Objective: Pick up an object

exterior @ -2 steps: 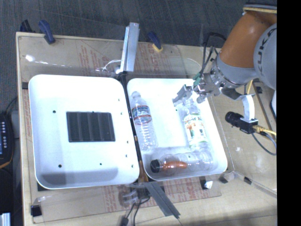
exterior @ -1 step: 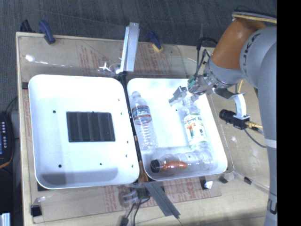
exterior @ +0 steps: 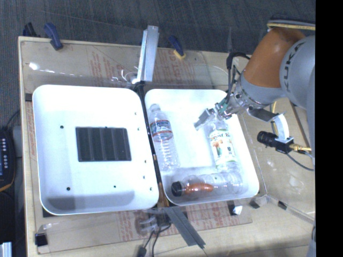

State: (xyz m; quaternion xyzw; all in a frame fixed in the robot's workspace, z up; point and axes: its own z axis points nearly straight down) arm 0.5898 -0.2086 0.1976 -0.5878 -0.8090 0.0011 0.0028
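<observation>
Three clear plastic bottles lie in the right bin [exterior: 185, 98]. One bottle [exterior: 164, 137] with a blue-and-white label lies lengthwise along the bin's left wall, cap toward the far end. A second bottle [exterior: 223, 146], with a white, green and orange label, lies lengthwise near the right wall, roughly parallel to the first and well apart from it. A third bottle [exterior: 206, 187], with a black cap and reddish-brown contents, lies crosswise along the near wall, its cap pointing left; its right end sits just beside the near end of the second bottle, and whether they touch cannot be told.

The claw [exterior: 214, 115] hangs over the far right part of this bin, just above the cap end of the second bottle. Its parts are small and blurred, so I cannot tell whether it is spread or closed, and nothing can be seen gripped in it. The arm [exterior: 278, 63], grey with an orange band, comes in from the right.

The left bin [exterior: 53, 111] touches the right one along a shared edge and holds a dark ribbed rectangular panel [exterior: 103, 143] near its middle. Both bins rest on the counter [exterior: 32, 58], with blue clamps [exterior: 53, 36] at its far edge.
</observation>
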